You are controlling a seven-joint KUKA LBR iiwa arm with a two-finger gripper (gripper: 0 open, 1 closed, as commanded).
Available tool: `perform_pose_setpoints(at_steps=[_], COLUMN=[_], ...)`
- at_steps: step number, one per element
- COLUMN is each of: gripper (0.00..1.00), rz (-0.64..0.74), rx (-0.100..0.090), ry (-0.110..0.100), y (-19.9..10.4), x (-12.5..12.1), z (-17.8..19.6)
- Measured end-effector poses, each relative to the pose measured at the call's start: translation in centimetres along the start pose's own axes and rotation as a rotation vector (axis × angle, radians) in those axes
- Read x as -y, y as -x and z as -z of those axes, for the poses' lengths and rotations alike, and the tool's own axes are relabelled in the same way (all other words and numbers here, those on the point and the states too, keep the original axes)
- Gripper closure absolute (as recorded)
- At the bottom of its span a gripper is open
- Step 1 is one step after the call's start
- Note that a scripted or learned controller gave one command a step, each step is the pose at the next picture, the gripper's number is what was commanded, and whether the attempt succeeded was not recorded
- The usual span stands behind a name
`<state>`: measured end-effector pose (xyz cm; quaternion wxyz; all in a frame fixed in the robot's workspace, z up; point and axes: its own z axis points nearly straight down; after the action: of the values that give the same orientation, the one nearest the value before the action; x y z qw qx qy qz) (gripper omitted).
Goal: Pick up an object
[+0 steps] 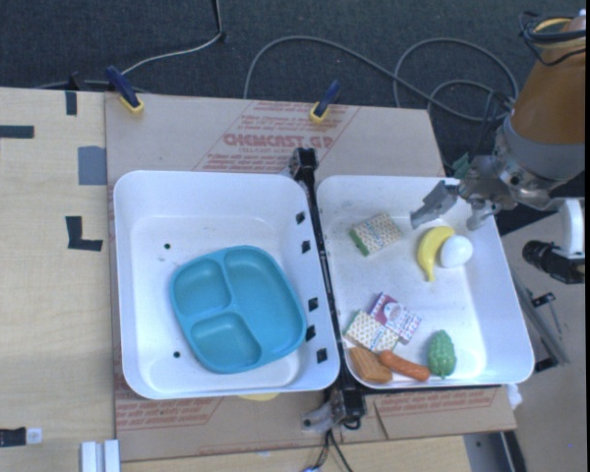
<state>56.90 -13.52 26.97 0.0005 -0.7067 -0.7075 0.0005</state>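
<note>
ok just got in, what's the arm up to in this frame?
It's on a pick attempt. The gripper hovers over the far end of the right bin, fingers apart with nothing between them, just above the banana and the white egg. The carrot, green vegetable and small packets lie untouched at the near end. The left bin holds a blue divided plate.

Left bin (138,264) — holds a divided plate (238,308). Right bin (497,303) — banana (431,251) touching egg (456,252) at back; carrot (405,366) and packets (383,324) in front.
</note>
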Motion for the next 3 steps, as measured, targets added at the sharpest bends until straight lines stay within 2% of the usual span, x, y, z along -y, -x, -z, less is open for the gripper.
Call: perform_pose_setpoints(at_steps=[1,2,3], gripper=[0.00,0.00,1.00], rz=[0.001,0.001,0.001], rx=[-0.001,0.001,0.004], ry=[-0.002,0.004,0.007], y=[-3.9,-4.0,-4.0], x=[-4.5,-6.7,-6.7], z=[-9.6,-16.7,-15.7])
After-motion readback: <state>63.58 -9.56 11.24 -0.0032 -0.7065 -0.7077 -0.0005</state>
